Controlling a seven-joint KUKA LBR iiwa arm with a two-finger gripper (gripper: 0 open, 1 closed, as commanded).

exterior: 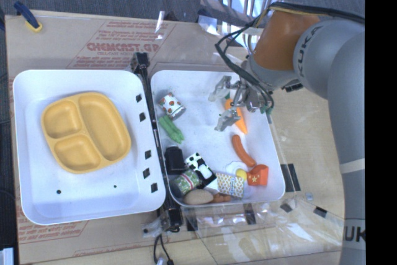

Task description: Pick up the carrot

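Reaching in from the right, the gripper (226, 104) hangs low over the upper middle of the right bin (205, 79), its two grey fingers (219, 89) spread apart, one toward the bin's far wall and one nearer the camera. The carrot (238, 121) lies between and just under those fingers: a small orange wedge, part of it hidden by the metal, its pointed end toward the bin's right wall. Whether the fingers press on it or merely straddle it cannot be made out.

Nearest the camera, along the front edge of the right bin, sits a crowd of small things: a brownish oval piece (198, 197), a green can (186, 182), a black-and-white cow toy (200, 166), a yellow patterned packet (230, 183) and a red box (258, 175). Just behind them lie a sausage (243, 151) and a black block (173, 159) against the left wall. Farther back are a green pepper (170, 128) and a small tipped can (172, 105).

In the left bin (25, 152) rests a yellow divided plate (85, 131). Beyond the bins, the grey arm (332, 59) with its orange band (282, 37) rises over the brown cardboard (93, 40) covering the bench.
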